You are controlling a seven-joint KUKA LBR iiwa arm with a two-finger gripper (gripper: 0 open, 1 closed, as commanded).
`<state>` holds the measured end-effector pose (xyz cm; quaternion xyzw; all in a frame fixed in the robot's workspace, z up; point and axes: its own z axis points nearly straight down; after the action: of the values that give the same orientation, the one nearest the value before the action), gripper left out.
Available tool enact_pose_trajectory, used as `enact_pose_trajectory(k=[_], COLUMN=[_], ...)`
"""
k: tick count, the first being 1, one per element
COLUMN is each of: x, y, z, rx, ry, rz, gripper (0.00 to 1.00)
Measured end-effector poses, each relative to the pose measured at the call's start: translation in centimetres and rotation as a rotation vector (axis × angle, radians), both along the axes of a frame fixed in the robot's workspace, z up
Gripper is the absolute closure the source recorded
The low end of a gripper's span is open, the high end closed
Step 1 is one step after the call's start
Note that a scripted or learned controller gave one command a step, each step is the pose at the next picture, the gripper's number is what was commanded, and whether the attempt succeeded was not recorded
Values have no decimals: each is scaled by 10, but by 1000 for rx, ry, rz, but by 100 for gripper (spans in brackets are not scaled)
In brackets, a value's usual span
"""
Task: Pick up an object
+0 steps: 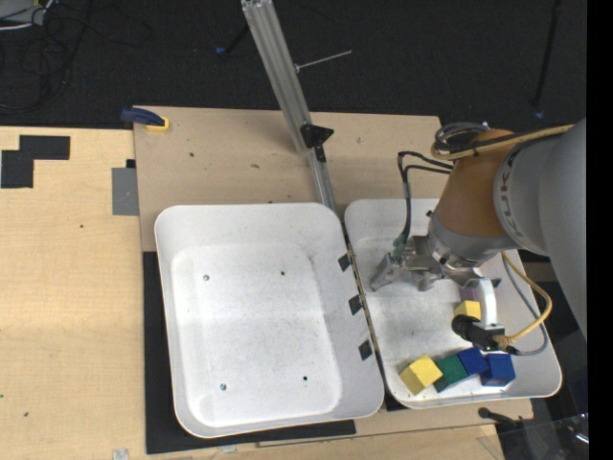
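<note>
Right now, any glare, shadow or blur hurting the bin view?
Camera view: left bin floor bright but unclipped, with soft shading along its left wall; the arm shades the right bin floor beneath the claw; the blocks read sharp; the background is dark.

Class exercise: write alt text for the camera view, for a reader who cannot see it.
A grey robot arm with an orange band reaches from the right over the right white bin, whose near corner holds yellow, green and blue blocks. The left white bin lies alongside it on the wooden bench.

Arm [536,190] cut off at right — tool [407,268] unclear
</note>
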<state>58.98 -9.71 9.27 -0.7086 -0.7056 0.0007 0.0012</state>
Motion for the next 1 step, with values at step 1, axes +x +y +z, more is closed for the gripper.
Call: enact_pose_trajectory(k=[1], x=[-1], y=[-2], z=[11], rx=[0], ry=[1], rz=[-7], gripper=[100])
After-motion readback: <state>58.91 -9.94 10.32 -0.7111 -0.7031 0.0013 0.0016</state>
